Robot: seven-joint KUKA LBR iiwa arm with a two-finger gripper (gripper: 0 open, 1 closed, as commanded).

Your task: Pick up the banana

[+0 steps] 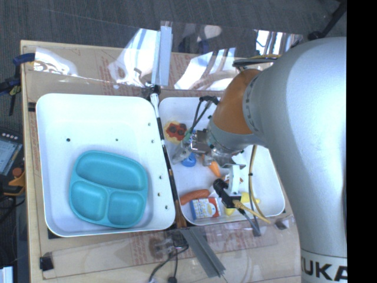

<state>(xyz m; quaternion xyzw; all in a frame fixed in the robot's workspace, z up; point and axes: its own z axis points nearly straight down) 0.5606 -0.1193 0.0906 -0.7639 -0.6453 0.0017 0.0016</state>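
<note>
Banana: probably the yellow piece (246, 201) in the near right corner of the right bin (266, 184), partly hidden under the arm (294, 117); this was a judgement, not a certainty.
Gripper: it sat low (191, 148) over the far left clutter, well apart from that yellow piece. Its opening, and whether it held anything, could not be told.
Neighbours: a blue piece (188, 161) and a red-and-yellow toy (175, 130) lay just beside the gripper.
Risk, wrong pick: closing there would likely have caught one of these neighbours or nothing.
Risk, corner: the banana lay near the bin wall, so a descent could have struck the rim or pushed it aside.
</note>
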